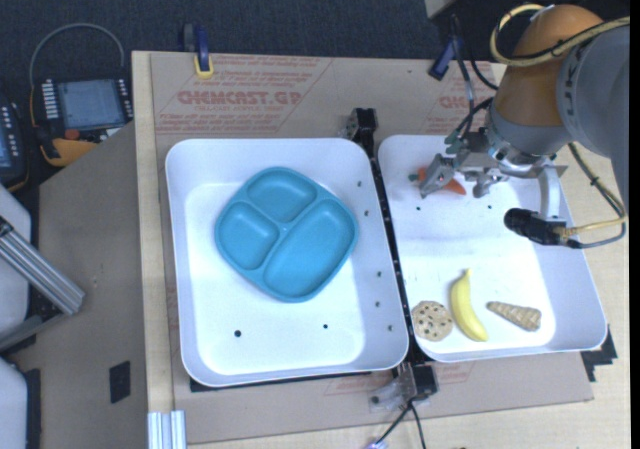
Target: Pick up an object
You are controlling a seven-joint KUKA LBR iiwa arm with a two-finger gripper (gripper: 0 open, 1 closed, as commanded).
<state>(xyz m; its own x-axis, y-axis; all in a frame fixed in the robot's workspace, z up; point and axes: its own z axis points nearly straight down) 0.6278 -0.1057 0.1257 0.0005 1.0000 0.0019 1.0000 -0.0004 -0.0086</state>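
Observation:
My gripper (457, 175) hangs over the back left part of the right bin (575, 287). A small orange-red object (453, 186), perhaps a carrot, lies right under it and is partly hidden by it. I cannot tell whether it rests on the bin floor. Along the front of the same bin lie a chocolate-chip cookie (432, 319), a yellow banana (466, 305) and a tan cone-shaped piece (515, 314).
The left bin (200, 317) holds a blue divided plate (287, 232) near its middle. A black connector with a yellow cable (535, 226) sticks out from the arm over the right bin. The bins stand on a cardboard sheet (290, 92).

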